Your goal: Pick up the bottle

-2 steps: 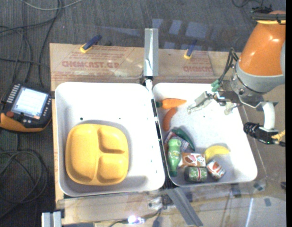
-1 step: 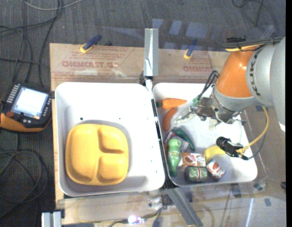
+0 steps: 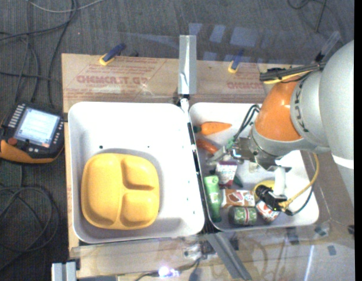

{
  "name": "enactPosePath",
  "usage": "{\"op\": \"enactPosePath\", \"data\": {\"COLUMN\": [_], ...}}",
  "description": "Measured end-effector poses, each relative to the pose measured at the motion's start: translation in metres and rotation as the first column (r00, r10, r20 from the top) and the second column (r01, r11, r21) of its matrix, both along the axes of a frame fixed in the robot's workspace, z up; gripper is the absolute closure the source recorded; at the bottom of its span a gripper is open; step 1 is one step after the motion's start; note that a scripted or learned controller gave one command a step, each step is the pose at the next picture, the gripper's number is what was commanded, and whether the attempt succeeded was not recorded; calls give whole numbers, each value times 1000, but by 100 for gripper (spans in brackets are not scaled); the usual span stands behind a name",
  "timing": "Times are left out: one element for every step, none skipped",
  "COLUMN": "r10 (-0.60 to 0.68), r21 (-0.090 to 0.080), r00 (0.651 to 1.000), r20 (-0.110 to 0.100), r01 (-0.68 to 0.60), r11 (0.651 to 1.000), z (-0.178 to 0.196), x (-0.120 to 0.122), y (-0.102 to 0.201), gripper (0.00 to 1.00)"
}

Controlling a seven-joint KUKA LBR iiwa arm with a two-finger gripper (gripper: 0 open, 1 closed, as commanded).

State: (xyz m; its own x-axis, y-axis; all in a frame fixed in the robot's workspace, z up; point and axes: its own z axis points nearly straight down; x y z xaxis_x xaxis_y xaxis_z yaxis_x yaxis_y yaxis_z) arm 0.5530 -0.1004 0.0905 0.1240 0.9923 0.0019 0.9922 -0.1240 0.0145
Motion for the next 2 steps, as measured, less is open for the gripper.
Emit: {"op": "enactPosePath", "data": {"r10": [-3,-4], "r21": [-5,-5], "r00": [1000,1000], "r20": [1,0], "r01": [3,4], "r11": [1000,1000], "z": [10,10], "x": [0,0], "y": [-4,-4], "gripper": [100,0]}}
